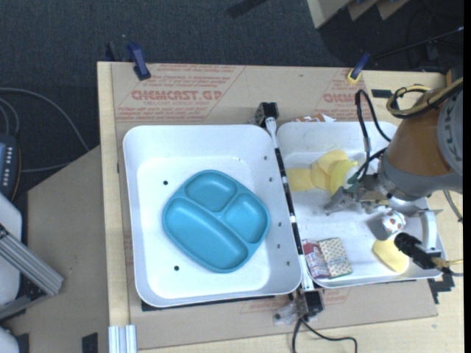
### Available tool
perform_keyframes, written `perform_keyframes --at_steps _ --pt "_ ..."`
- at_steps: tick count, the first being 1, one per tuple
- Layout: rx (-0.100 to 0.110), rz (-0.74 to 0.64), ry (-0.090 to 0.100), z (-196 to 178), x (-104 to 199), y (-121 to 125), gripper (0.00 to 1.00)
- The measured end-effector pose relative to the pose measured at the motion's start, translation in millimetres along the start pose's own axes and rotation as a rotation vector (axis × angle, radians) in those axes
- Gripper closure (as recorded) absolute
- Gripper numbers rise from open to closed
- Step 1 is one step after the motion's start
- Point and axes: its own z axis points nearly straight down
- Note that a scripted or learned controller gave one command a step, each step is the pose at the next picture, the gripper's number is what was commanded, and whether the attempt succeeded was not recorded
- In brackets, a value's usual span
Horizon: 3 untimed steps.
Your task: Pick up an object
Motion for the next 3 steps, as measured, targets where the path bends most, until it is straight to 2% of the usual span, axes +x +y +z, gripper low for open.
perform_keyframes --at_steps 1,2,3 --pt "-0.001 -0.002 -0.002 18.8 -10.5 92.8 0.00" --pt "0.001 -0.002 0.000 18.6 21.4 78.9 0.00" --pt "-0.001 -0.002 -0.002 18.8 27.1 104.1 0.00"
